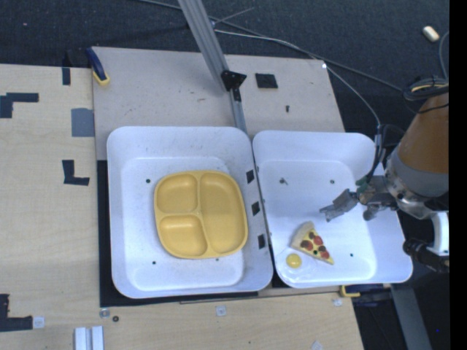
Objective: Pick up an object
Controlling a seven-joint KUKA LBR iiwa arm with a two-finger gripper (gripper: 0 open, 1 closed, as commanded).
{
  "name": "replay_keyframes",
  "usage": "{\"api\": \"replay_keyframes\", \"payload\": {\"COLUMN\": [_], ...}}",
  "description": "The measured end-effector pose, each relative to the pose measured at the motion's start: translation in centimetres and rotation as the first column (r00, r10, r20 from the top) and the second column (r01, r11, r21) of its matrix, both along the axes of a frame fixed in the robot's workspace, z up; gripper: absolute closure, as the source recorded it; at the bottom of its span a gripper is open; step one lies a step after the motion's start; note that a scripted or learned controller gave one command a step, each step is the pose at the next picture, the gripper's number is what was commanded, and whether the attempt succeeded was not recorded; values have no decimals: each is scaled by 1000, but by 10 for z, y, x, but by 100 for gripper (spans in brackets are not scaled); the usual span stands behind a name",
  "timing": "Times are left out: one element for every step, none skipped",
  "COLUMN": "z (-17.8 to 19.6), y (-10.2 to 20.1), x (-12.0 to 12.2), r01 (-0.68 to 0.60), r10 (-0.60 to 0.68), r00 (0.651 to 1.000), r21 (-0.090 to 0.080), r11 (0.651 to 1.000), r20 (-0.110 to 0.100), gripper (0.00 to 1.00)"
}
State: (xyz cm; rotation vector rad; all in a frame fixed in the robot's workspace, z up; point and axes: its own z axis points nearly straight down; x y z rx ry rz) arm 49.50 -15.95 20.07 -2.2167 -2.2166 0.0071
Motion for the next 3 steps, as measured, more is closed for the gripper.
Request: {"api": "replay_keyframes", "payload": {"z": [-52, -97, -85], "y": [-9, -5, -4], "x": [-2, -7, -7], "r01": [1, -1, -3], "r10": [-1, 1, 3], "r00": [1000, 1000, 1000], "r21": [0, 0, 1], "r11": [1000, 1000, 1000], "r20": [1, 2, 3], "gripper": [0, 0, 100]}}
